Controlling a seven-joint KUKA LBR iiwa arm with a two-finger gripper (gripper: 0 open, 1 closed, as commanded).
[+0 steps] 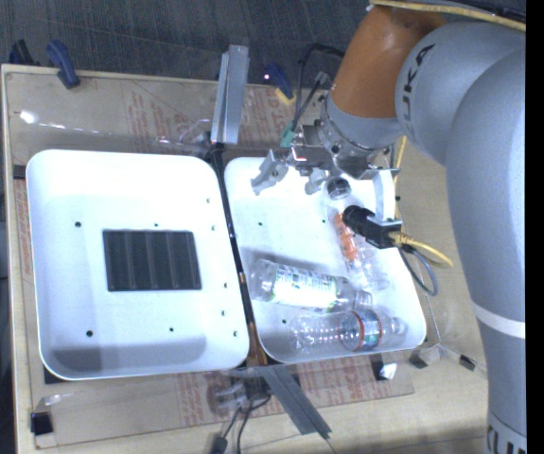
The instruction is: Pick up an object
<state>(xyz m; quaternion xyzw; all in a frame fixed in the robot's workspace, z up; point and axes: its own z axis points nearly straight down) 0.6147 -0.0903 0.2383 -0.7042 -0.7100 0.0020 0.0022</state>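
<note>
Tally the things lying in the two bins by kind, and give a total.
Clear plastic bottles: 2 (one with a green-and-white label, one with a blue label)
Orange thing: 1
Dark ridged pad: 1
Total: 4

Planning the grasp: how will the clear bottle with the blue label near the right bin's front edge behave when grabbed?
The clear bottle lies on its side, so it probably rolls if nudged. It looks see-through and empty, so likely light. Thin plastic may dent and slip.

Grey arm (461, 93) bends leftward, tool (290, 170) hanging low.
</note>
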